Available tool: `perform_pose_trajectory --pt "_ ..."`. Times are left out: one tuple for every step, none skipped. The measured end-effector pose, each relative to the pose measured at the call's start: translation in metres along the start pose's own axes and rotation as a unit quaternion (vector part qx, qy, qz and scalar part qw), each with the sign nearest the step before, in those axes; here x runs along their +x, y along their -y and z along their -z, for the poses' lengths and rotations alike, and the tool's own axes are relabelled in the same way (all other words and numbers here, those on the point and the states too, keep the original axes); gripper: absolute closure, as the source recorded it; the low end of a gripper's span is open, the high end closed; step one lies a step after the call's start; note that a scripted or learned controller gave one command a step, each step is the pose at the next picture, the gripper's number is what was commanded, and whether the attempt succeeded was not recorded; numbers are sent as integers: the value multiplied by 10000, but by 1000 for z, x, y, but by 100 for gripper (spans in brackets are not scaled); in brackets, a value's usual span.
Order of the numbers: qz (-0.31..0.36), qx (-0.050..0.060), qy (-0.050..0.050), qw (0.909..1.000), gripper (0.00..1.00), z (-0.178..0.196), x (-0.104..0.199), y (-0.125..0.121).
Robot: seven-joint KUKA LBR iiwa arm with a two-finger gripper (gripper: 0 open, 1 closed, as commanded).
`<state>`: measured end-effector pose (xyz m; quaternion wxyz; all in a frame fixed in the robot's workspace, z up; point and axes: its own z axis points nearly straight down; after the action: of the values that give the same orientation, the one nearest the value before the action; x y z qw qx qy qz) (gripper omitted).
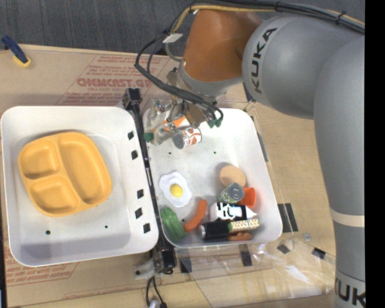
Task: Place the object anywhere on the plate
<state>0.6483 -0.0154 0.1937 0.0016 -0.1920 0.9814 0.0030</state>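
A yellow plate (64, 172) with three compartments lies in the left white bin (25, 242). My gripper (172, 124) hangs low over the far left corner of the right bin (260, 153), beneath the orange wrist band. A small red and white can (190, 136) lies on its side right at the gripper, touching or just below it. The wrist hides whether the can is held. The gripper is well to the right of the plate, across the divider between the bins.
The right bin's near half holds a toy fried egg (175, 188), a tan round piece (231, 175), a grey-topped can (232, 193), a red sausage (194, 215), a green item (171, 223) and a dark bottle (221, 230). A blue clip (16, 51) lies far left.
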Motion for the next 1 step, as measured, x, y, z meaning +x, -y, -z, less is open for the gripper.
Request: perform_pose_trajectory --pt "-59 29 -12 10000 0 0 3 8"
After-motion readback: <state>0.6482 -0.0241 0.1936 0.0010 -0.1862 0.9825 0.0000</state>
